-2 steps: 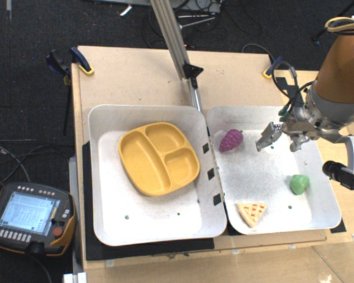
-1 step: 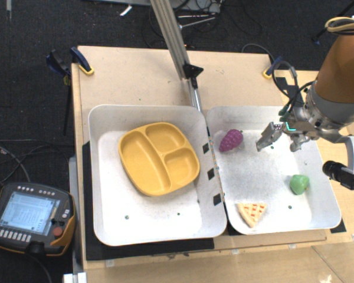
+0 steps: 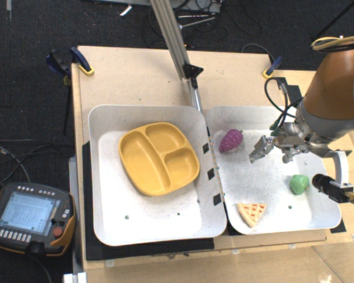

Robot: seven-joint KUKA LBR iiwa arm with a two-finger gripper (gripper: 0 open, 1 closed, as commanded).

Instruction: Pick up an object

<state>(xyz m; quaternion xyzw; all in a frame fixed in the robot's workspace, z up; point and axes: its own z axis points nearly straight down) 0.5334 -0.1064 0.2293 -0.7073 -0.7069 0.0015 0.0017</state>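
"While the gripper [image 3: 265,148] hung over the right bin [image 3: 271,175], were its jaws holding anything?"

"No. They stood spread with nothing between them. I'd say it hadn't picked its target yet."

"What lay nearest?"

"A purple berry [image 3: 230,140] just beyond the tips; a green ball [image 3: 299,184] behind them. Next it needed to centre over one and drop."

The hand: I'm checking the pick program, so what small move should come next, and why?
Probably a short shift toward the purple grape bunch and then down. The hand hangs over bare floor of the right bin, holding nothing, and the grapes lie just beside it, nearer than the green ball.
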